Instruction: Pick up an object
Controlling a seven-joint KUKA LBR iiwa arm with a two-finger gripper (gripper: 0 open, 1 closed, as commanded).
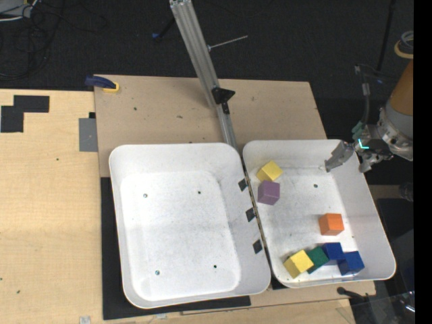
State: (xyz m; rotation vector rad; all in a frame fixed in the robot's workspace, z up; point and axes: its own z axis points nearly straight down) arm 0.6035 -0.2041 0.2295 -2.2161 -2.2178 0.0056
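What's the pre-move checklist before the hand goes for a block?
1. Targets present in the right bin: ok. Yellow cube, purple cube, orange cube and a corner cluster of yellow, green and blue blocks.
2. Hand carries nothing: ok, no block between its fingers.
3. Hand over the right bin: ok, at its far right rim, above the blocks.
4. Isolated target: ok, the orange cube stands apart.
5. Yellow and purple cubes separated: cannot tell, they look close or touching.
6. Finger opening wide enough: cannot tell.
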